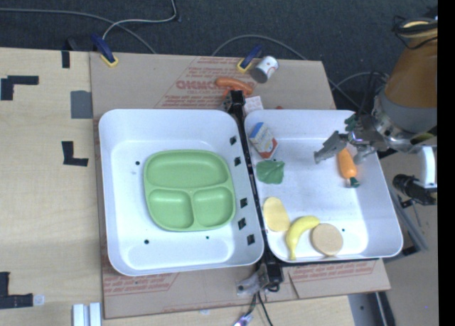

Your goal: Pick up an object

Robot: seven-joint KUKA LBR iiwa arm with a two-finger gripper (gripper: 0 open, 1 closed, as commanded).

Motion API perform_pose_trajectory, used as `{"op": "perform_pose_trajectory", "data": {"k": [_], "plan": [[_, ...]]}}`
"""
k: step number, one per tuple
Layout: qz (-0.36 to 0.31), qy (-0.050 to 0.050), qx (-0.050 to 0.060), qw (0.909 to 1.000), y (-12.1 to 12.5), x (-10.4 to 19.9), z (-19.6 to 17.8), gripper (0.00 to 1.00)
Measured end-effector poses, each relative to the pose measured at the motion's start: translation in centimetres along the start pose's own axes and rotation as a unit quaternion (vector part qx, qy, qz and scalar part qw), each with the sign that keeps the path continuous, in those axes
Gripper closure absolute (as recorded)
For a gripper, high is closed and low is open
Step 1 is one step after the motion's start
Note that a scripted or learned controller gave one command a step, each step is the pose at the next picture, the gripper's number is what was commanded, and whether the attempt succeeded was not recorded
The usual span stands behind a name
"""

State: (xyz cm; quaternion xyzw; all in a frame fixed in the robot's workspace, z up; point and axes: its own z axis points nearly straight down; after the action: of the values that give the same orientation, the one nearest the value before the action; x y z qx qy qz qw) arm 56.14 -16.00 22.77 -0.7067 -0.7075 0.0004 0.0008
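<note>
Banana [300, 231] plain; tool [344, 148] (fingers unclear) half-hiding carrot [348, 166].

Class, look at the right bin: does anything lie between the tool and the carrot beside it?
Nothing visible does. The tool sits right next to the carrot near the right bin's far right side. The green piece, banana and other items lie away to the left and below.

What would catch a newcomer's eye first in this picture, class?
The green tray lying in the left bin stands out most. In the right bin, the gripper hangs over an orange carrot near the far right side. A banana lies at the near edge.
</note>
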Motion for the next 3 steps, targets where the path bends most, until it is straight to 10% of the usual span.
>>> {"op": "perform_pose_trajectory", "data": {"k": [1,3], "plan": [[-0.001,0.000,0.001,1.0000,6.9,6.5,8.4,0.00],[0.000,0.000,-0.001,1.0000,8.8,6.5,14.2,0.00]]}}
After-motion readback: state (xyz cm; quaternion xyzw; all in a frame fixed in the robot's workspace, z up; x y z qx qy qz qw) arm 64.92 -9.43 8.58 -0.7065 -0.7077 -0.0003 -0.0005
